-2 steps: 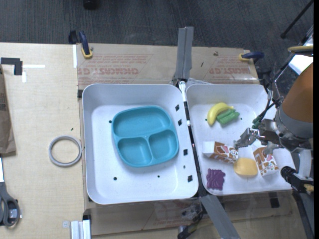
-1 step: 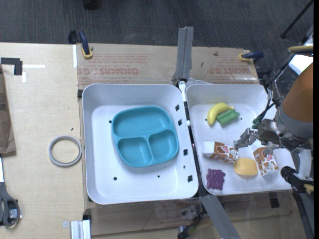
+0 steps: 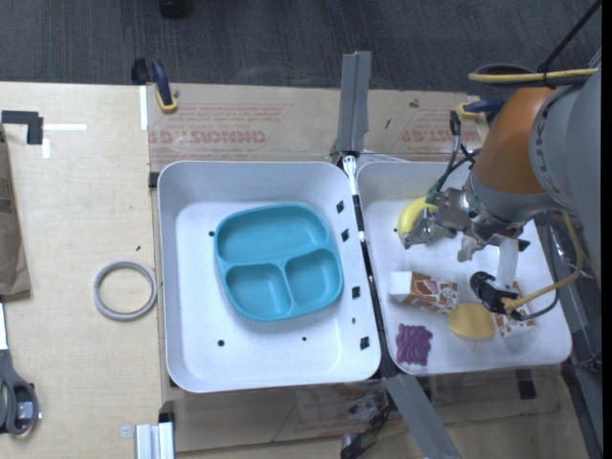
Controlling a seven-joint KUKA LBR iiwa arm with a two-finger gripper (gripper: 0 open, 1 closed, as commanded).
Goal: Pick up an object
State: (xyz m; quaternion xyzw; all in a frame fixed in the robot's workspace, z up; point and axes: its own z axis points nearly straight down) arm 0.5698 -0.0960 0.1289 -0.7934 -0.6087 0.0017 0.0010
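Two-finger gripper – spread wide, nothing between the fingers, low over the back half of the right white bin.
The yellow curved banana-like object lies just beside the finger nearer the divider. Nearer the front edge lie a white-and-brown patterned carton, a purple crinkled piece and a tan rounded object – all close together, apart from the gripper. Bare floor shows along the divider wall. The left white bin bears a blue three-compartment plastic tray, with open floor around it. A grey tape ring lies on the bench.
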